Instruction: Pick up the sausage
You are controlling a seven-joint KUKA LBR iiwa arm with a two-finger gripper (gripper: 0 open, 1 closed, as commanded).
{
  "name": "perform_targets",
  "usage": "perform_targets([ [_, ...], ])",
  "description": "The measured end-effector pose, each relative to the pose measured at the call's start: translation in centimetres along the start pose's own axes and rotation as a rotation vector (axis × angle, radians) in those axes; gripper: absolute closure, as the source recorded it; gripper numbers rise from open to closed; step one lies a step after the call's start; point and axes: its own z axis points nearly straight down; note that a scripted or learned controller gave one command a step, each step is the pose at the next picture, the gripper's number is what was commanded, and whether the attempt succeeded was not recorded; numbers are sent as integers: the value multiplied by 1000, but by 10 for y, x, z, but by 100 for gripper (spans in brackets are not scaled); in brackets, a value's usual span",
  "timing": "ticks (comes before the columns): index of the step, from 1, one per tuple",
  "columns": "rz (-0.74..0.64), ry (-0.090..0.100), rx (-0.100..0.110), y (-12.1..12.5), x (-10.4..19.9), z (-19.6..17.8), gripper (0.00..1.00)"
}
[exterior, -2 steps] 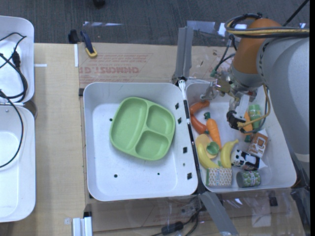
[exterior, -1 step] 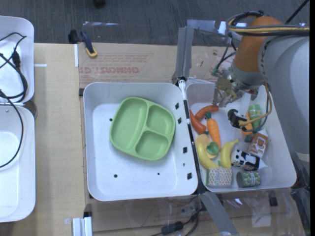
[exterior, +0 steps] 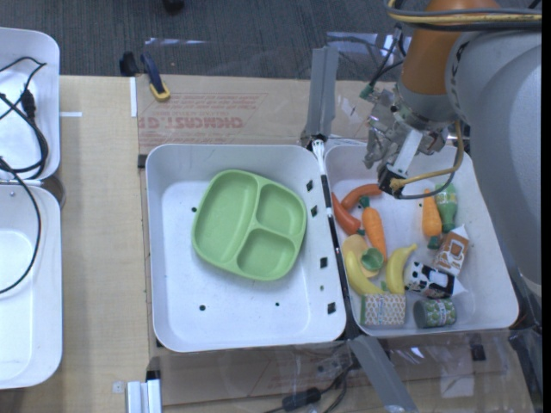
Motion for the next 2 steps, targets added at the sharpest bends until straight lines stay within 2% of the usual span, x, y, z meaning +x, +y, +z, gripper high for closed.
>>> perform_targets([
  [1,0,-1,0,0,0,0,0],
  [2,-33,-1,0,5,-27,-79,0],
])
